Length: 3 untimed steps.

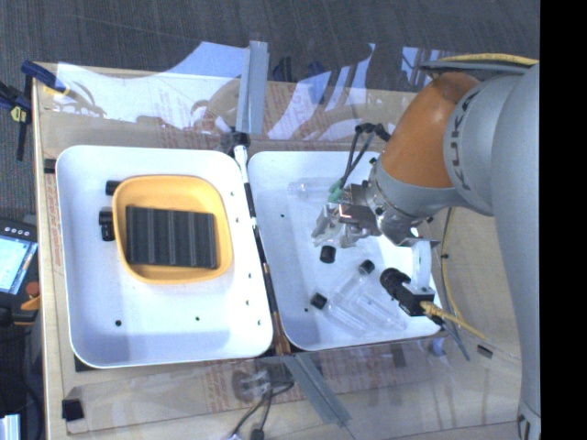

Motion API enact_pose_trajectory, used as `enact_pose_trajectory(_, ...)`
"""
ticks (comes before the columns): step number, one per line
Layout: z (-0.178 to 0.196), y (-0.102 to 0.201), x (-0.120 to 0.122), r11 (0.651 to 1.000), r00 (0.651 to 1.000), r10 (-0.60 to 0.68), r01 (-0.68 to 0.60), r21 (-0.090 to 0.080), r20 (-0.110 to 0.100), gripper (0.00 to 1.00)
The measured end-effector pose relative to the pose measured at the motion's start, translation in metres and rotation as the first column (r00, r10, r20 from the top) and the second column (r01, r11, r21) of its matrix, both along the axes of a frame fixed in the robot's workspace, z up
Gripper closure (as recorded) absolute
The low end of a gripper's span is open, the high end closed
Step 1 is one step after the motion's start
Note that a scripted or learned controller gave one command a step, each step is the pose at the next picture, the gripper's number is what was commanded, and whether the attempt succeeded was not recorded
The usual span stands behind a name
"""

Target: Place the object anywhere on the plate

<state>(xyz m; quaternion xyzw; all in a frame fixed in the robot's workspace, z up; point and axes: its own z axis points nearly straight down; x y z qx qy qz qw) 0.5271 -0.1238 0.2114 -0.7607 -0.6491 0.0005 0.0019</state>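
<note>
Task looks barely started. Yellow plate [174,232] sits in the left bin [83,328], nothing placed on it besides its dark ridged insert. Gripper [335,229] hovers low in the right bin [284,246]; jaw state can't be told. Small black object [327,254] lies just at its 6 o'clock, clear plastic items [362,308] near 5 o'clock. Pick and transfer remain.

Gripper [326,238] over right bin [284,246] (plate [174,192] left)
</note>
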Motion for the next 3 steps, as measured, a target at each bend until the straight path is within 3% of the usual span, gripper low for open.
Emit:
enact_pose_trajectory(1, 0.027, 0.021, 0.037, 0.976, 0.976, 0.217, -0.217, -0.001, 0.0, 1.0)
enact_pose_trajectory(2, 0.041, 0.065, 0.06, 0.896, 0.896, 0.444, -0.444, -0.001, 0.001, 1.0)
enact_pose_trajectory(3, 0.001, 0.154, 0.064, 0.86, 0.86, 0.51, -0.51, 0.0, -0.002, 1.0)
